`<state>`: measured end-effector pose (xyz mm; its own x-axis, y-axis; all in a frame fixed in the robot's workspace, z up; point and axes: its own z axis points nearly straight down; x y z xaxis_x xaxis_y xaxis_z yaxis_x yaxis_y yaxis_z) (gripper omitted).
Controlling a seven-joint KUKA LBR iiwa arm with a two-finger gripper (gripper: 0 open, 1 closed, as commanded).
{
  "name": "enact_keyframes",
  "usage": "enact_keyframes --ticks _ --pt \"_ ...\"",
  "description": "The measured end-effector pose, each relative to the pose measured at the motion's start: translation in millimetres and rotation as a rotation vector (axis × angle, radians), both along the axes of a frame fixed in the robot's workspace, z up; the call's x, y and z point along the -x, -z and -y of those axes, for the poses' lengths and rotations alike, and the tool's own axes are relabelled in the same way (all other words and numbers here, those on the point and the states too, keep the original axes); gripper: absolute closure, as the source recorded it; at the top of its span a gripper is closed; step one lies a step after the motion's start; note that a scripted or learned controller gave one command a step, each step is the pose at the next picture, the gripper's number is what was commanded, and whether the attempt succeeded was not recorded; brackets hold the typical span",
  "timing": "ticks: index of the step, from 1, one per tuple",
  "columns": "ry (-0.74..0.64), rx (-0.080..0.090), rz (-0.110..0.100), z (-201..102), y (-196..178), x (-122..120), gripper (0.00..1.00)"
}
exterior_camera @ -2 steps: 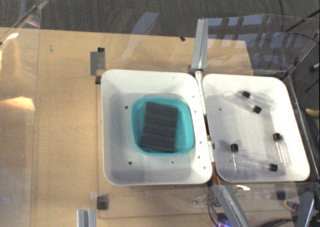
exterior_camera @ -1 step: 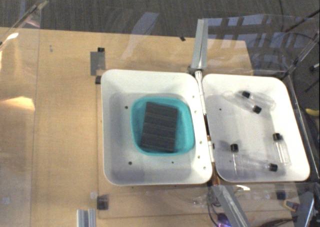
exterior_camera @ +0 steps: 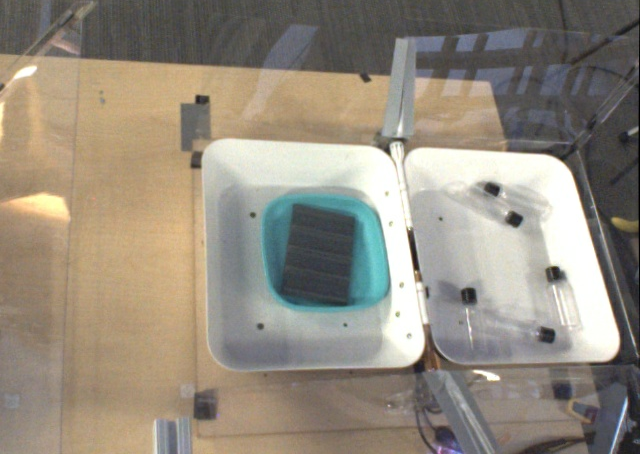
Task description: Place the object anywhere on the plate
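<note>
Teal was the colour that caught my eye first: a square plate (exterior_camera: 372,272) with rounded corners and a raised rim, sitting near the middle of the left white bin (exterior_camera: 225,332). On the plate lay the object, a dark grey ridged block (exterior_camera: 319,253), flat and tilted a little off square with the plate's edges. It rested wholly inside the rim, with teal showing on every side of it, widest along the side towards the right white bin (exterior_camera: 590,342).

That second bin sat just to the right of the plate's bin, their walls touching along a narrow seam. In it, well apart from the plate, were several clear tubes with black caps (exterior_camera: 513,219), scattered loosely at different angles, and their glassy bodies were hard to make out against the white floor.

Beyond the plate, in line with the seam between the bins, a grey metal bar (exterior_camera: 401,92) ran away across the pale wooden bench (exterior_camera: 100,262). To the far left of the plate, off the upper corner of its bin, a small dark bracket (exterior_camera: 197,125) was fixed to the wood, and another (exterior_camera: 204,404) sat below the lower corner.

As for the pincer, I could not tell whether it was released or clenched.
</note>
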<state>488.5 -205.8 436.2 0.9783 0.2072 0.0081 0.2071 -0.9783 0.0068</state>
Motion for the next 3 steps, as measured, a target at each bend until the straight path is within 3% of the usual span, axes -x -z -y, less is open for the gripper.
enact_keyframes --ticks 3 --pt "-0.001 0.000 -0.001 -0.2 0.1 -0.1 0.00"
